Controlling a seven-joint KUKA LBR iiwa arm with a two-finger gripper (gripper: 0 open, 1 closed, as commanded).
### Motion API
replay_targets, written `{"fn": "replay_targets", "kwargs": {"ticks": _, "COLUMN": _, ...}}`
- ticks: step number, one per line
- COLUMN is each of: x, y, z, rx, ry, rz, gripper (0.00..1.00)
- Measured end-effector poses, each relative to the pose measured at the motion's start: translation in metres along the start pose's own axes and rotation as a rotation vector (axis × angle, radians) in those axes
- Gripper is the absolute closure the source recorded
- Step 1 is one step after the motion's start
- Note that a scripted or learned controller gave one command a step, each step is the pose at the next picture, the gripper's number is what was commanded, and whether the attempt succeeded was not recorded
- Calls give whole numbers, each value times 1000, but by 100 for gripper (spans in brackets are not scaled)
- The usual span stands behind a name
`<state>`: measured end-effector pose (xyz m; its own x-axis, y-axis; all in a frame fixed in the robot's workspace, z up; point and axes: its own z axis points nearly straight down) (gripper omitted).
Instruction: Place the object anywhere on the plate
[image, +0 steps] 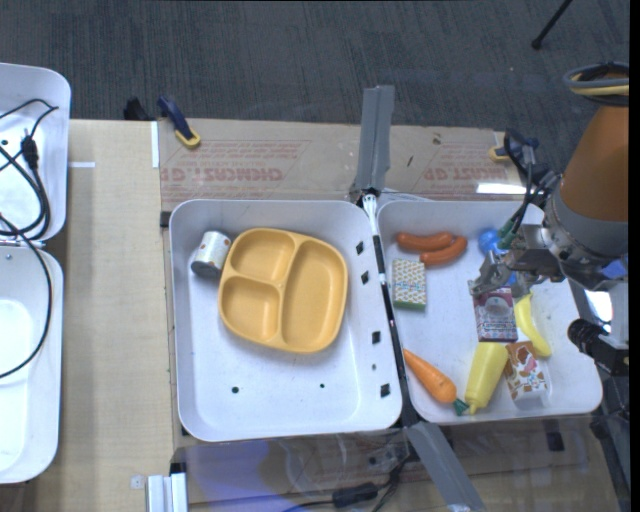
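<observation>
Grey carpet surrounds my bench, where two shallow white bins sit side by side. The yellow three-compartment plastic plate (283, 289) lies in the left bin (200, 400), bare, evidently waiting as the drop spot. Right of the plate, across the divider, my two-finger gripper (497, 283) hangs low over a small dark-red printed packet (496, 315), which I judge to be the intended pick. It lies flat on the bin floor. Whether the gripper is released or clenched, I cannot tell.

Arm (600, 170) cut off at right edge. Gripper (497, 285) fingers indistinct against red packet (496, 315). Banana (530, 325) partly hidden behind packet. Packet print unreadable.
</observation>
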<state>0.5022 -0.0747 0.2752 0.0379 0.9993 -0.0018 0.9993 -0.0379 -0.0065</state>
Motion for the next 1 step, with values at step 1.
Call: {"fn": "replay_targets", "kwargs": {"ticks": 1, "x": -20, "y": 62, "z": -4, "rx": -4, "ry": -1, "rz": -80, "gripper": 100}}
